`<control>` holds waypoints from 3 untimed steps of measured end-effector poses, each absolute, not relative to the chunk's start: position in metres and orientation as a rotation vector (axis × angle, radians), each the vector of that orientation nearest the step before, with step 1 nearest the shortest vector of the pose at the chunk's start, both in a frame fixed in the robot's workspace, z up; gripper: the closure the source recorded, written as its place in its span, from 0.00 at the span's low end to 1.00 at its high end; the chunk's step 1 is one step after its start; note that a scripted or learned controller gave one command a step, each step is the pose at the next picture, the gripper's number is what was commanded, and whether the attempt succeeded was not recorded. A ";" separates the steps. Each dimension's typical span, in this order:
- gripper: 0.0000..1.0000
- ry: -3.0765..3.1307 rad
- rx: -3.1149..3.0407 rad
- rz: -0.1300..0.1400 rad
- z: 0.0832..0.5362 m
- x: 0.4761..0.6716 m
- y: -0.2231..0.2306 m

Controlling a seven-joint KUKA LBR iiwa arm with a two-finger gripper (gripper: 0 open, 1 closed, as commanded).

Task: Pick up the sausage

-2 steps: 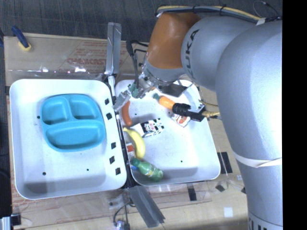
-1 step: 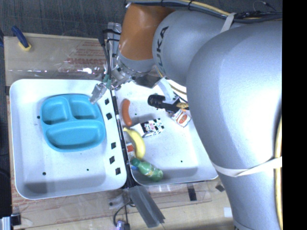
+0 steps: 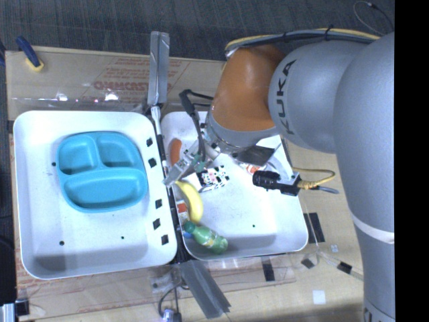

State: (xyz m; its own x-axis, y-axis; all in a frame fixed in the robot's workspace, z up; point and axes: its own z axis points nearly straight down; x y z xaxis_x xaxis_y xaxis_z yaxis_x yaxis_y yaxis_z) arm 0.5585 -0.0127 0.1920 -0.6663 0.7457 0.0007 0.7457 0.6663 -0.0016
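End effector (image 3: 190,163) state can't tell, low in right bin (image 3: 288,230) beside sausage (image 3: 175,150) at left wall; straddle sausage lengthwise, stay off banana (image 3: 192,200) just below.

Bench (image 3: 80,79): brown surface with faint red print | left white bin (image 3: 30,180) and right white bin (image 3: 281,230) side by side, touching along a taped seam | blue-handled tool (image 3: 28,52) at far left corner.
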 end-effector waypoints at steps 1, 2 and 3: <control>0.00 -2.900 -1.208 0.001 0.192 0.640 -0.045; 0.00 -2.897 -1.211 0.002 0.192 0.599 -0.008; 0.00 -2.890 -1.234 0.002 0.192 0.608 -0.026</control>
State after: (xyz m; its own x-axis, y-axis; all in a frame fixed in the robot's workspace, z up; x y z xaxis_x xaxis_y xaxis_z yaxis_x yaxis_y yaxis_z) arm 0.6084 -0.0262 0.1919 -0.6916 0.7223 -0.0011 0.7223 0.6916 -0.0006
